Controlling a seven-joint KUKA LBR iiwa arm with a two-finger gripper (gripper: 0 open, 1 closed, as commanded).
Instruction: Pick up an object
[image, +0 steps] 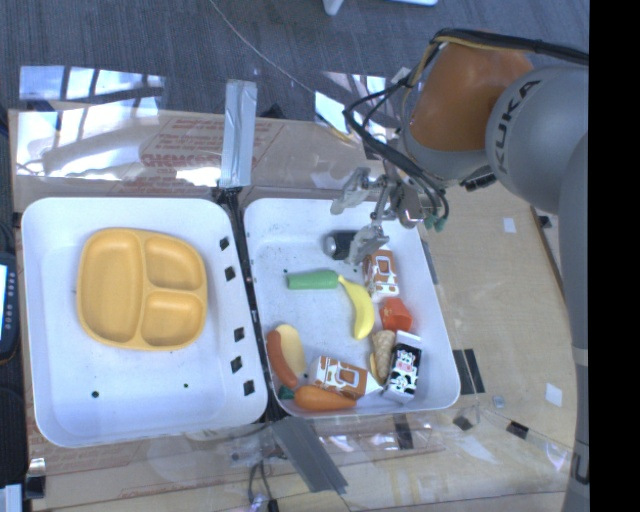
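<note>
Gripper (368, 243) over right bin (262, 300) at 12 o'clock, finger spread unclear; should descend straight onto dark object (340, 243), clear of carton (381, 275).

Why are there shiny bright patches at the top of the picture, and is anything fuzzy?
In the camera view, light glares off the clear plastic sheeting behind the bins, washing it white; the gripper and the dark object beneath it look soft and hard to make out, while the yellow tray and banana stay fairly crisp.
</note>
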